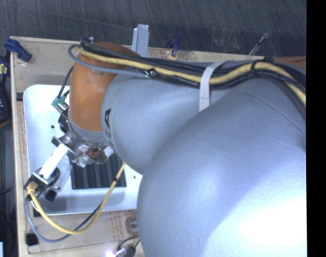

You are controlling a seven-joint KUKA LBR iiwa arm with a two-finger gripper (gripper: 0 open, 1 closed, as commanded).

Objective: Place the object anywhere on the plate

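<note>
The grey arm with its orange band (90,98) covers most of the camera view and reaches over the left white bin (37,103). Below the band, the gripper (90,157) hangs low over the bin's middle, its lower part hidden by the wrist. A dark ribbed thing (93,176) lies in the bin right under the gripper; I cannot tell whether the two touch. A small green piece (60,101) peeks out at the left edge of the orange band. The arm hides the right bin and much of the left one.
A white bracket with a black block (45,174) sticks out from the wrist toward the bin's front left. A yellow cable (71,226) loops over the bench's front edge. Blue clamps (15,48) sit on the wooden frame at back left.
</note>
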